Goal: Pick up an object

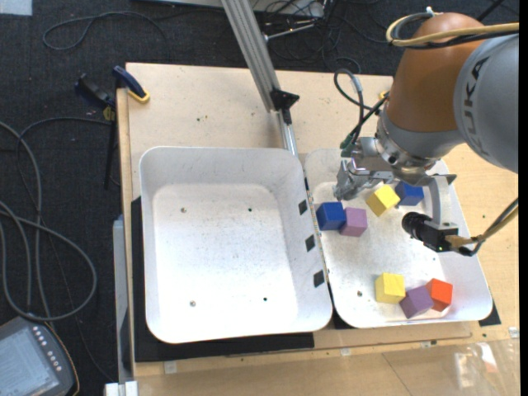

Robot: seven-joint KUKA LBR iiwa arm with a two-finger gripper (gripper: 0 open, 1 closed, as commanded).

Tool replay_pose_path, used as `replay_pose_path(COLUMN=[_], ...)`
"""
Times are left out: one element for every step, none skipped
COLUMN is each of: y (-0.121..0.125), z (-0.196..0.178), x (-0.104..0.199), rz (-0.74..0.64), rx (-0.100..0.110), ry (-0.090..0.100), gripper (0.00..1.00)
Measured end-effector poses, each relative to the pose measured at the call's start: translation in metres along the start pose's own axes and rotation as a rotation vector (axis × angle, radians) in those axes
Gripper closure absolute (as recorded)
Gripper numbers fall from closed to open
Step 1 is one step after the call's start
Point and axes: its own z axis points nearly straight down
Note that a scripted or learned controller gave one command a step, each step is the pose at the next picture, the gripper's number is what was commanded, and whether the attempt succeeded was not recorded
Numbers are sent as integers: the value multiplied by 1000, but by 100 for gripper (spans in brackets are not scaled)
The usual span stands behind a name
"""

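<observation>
Several small blocks lie in the right bin (pixel 462 258). A blue block (pixel 332 215) and a purple block (pixel 355 221) touch each other near the bin's left wall. A yellow block (pixel 381 199) sits tilted just right of them, with another blue block (pixel 410 193) behind it. Toward the front lie a yellow block (pixel 389 287), a purple block (pixel 415 301) and an orange-red block (pixel 441 292). My gripper (pixel 351 188) hangs over the back of the right bin, just above and behind the blue and purple pair and beside the tilted yellow block.
The left bin (pixel 157 221) is large and white. A slanted metal pole (pixel 256 56) runs down to the gap between the bins. A black camera unit (pixel 429 231) on the arm overhangs the right bin. Cables and clamps (pixel 124 85) lie off the bench's back left.
</observation>
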Motion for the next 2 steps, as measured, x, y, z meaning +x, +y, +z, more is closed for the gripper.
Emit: replay_pose_path(y=[9, 19], z=[18, 13], x=[49, 101], rz=[0, -1], rx=[2, -3], ry=[0, 1], gripper=[100, 100])
